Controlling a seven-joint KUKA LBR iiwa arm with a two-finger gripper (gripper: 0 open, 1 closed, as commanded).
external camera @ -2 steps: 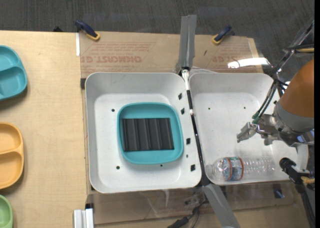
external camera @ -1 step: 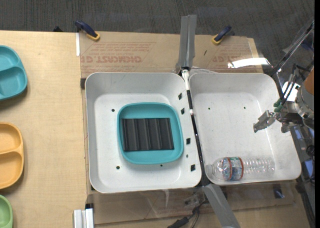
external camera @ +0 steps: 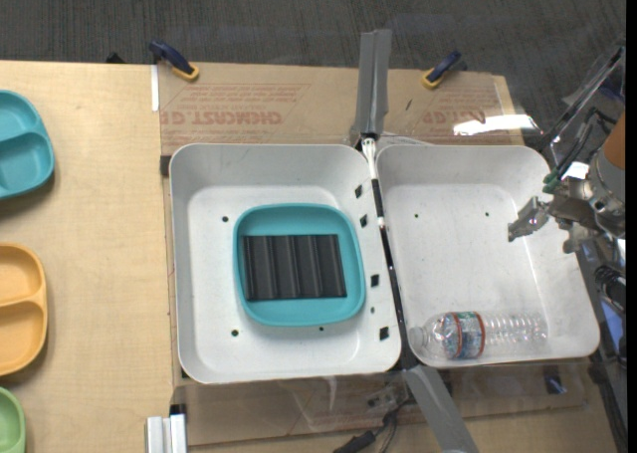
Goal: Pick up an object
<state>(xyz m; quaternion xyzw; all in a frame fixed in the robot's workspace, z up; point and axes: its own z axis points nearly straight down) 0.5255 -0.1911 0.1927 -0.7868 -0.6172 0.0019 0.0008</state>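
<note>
Bottle (external camera: 481, 333) lies on its side along the near wall of the right bin (external camera: 468, 242), cap end toward the arm. Gripper (external camera: 532, 220) sits above the bin's right side, well apart from the bottle, nothing between its fingers; jaw opening cannot be told. Left bin (external camera: 199, 272) holds a teal tray (external camera: 297, 266).

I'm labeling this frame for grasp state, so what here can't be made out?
- Gripper, camera view: small and blurred at the right bin's edge; its state is unreadable.
- Plastic bottle: label print too small to read.
- Coloured trays: cut off by the left edge.
</note>
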